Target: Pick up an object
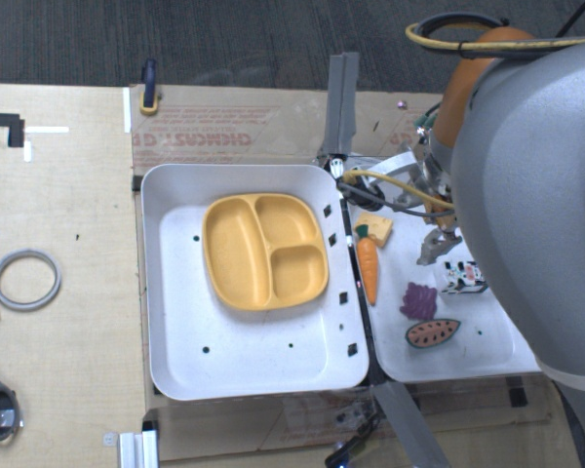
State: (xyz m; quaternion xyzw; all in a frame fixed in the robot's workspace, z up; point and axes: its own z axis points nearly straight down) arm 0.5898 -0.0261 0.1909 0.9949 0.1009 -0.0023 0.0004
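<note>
Nothing has been lifted yet, as far as can be judged. The end effector (437, 247) is seen low over the right bin (497, 354), just beside the carrot (369, 269) and the yellow cheese wedge (374, 230) — but no object is seen between its fingers, and whether they are spread or closed cannot be told, since the grey arm (536, 193) hides much of the wrist.

The candidate objects are all found lying on the floor of the right bin: the carrot along its left wall, the cheese wedge just above it, a purple bunch of grapes (419, 301) near the middle, a watermelon slice (432, 333) below that, and a small black-and-white toy (463, 277) close under the end effector. The left bin (175, 359) is occupied by a yellow divided plate (265, 252).

The approach appears to be under way — the grasp itself, the closing on an object and the lift are judged to be left undone.
</note>
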